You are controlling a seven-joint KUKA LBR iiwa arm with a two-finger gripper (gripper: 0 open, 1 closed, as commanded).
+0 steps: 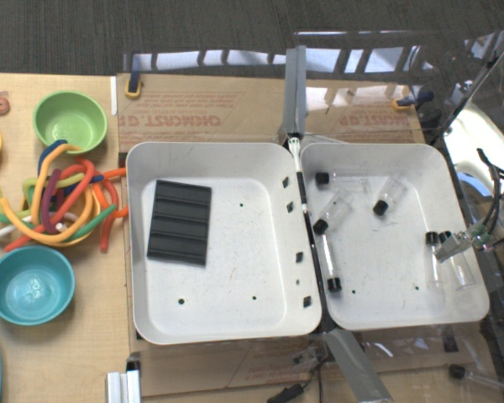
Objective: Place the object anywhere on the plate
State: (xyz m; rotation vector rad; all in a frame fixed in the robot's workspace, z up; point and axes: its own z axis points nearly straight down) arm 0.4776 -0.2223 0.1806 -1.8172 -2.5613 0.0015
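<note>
Camera view | hand point(455, 245) low at right bin point(403, 313) right wall, spread or pressed together cannot be told | black-capped vial point(380, 206) loose among others there | black ribbed plate point(179, 222) well apart in left bin point(218, 326) | risk: slick, see-through vial likely rolls or slips free, missing plate

Right of the black ribbed plate point(180, 222), the left bin point(244, 263) has bare floor all the way to its right rim. Farther right of the plate, black-capped clear vials point(380, 206) lie scattered across the right bin point(386, 302), leaving open floor along its near wall.
</note>
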